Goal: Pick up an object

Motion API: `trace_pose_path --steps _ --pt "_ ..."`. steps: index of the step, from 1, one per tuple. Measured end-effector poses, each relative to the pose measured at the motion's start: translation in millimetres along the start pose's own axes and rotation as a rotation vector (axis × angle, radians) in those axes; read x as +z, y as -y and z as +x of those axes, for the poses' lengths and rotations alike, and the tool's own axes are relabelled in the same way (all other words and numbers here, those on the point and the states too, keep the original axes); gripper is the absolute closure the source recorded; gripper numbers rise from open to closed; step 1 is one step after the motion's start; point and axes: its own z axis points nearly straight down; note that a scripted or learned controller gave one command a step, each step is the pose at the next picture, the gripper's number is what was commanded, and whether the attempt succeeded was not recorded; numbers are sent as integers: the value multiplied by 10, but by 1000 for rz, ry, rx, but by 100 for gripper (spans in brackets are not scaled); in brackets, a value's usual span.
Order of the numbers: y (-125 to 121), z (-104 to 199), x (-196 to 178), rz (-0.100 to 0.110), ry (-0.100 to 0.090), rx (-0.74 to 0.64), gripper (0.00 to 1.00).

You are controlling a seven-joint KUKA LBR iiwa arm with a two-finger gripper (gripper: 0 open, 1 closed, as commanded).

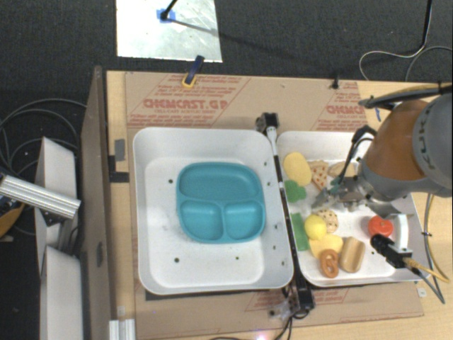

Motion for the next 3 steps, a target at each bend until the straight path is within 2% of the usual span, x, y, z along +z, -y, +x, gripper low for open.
trace_pose_path --steps 1,2,3 --pt "-565 -267 172 11 5 -2 0" --pt "-1200 -99 183 36 3 1 0" --pt "-1195 -115 81 30 5 1 100"
